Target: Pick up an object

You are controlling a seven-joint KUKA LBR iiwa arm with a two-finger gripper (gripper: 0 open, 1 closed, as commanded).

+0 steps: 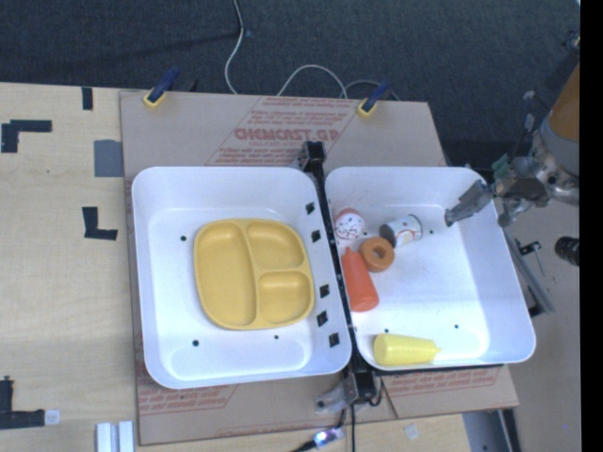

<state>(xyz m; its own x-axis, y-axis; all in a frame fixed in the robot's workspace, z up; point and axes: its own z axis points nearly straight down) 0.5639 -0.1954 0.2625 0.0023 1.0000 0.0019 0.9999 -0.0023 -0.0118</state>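
Our gripper [485, 205] hangs over the far right edge of the right bin [490, 281], with nothing between its open fingers.

We see the things we could pick up lying to its left: a small can [403, 231] is nearest, then a brown ring [378, 253], a white ball with dots [349, 223] and an orange bottle [358, 280] by the wall between the bins. A yellow lemon toy [405, 349] lies further down at the front. The yellow plate [252, 273] sits far left in the left bin [160, 252].
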